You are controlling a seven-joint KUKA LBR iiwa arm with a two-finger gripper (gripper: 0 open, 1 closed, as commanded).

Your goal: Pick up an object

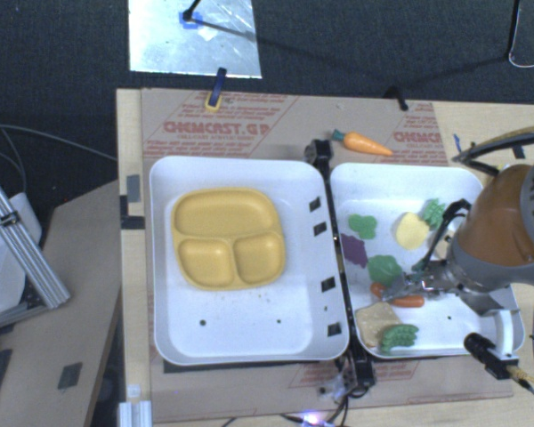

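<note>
Grey arm (pixel 527 238) with orange band, black cable, metal gripper (pixel 408 285).

tray (pixel 227 238): yellow
bins (pixel 249 332): white
carrot (pixel 363 143): orange, green top
lemon (pixel 410 230): pale yellow
arm (pixel 507 225): grey, orange band
board (pixel 276 123): tan, red lettering

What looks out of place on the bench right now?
One carrot lies outside both bins, on the board just above the right bin, while the other food items sit inside that bin. The yellow plate sits squarely in the left bin. Nothing looks spilled or damaged.
</note>
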